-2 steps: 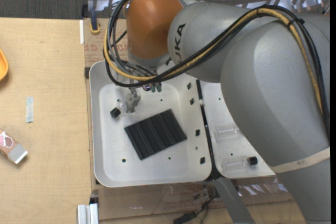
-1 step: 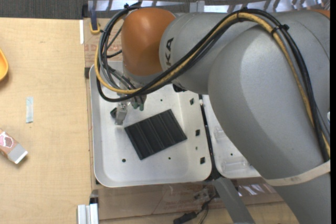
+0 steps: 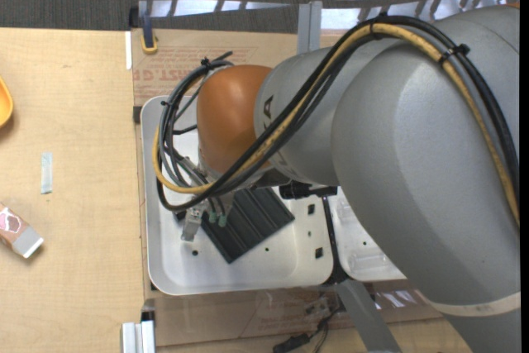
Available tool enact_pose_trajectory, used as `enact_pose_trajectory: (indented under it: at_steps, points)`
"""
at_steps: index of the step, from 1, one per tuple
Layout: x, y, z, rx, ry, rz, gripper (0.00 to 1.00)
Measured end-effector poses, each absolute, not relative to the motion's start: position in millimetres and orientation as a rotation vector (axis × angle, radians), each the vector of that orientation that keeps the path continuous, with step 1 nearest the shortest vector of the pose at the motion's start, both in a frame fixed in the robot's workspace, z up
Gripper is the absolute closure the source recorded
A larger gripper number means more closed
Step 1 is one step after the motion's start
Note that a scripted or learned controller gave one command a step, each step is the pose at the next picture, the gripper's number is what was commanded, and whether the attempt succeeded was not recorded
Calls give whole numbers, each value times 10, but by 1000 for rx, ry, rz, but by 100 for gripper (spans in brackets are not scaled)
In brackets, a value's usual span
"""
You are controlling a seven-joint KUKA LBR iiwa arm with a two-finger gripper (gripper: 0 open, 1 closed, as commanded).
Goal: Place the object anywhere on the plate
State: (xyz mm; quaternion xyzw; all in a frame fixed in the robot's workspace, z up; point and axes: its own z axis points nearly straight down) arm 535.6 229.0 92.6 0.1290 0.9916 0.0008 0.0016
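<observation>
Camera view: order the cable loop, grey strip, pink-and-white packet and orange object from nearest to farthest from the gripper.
1. Cable loop: just up-left of the gripper, over the left bin.
2. Grey strip and pink-and-white packet: on the wooden bench left of the bin; too close to call.
3. Orange object: at the left edge, farthest.

So the surface (image 3: 74,95) is tan wood. Two white bins sit on it: left bin (image 3: 165,277), right bin (image 3: 364,260) mostly covered. Off left there's a small grey strip (image 3: 46,174), an orange thing (image 3: 4,103), and maybe a wrapped packet (image 3: 18,232).
</observation>
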Motion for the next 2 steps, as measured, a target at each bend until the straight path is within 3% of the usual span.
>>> enact_pose_trajectory:
  at_steps: [1, 2]
  points:
    - [6474, 2271, 1195, 707, 3057, -1, 0]
    - [6382, 2329, 1143, 1280, 2847, 30, 0]
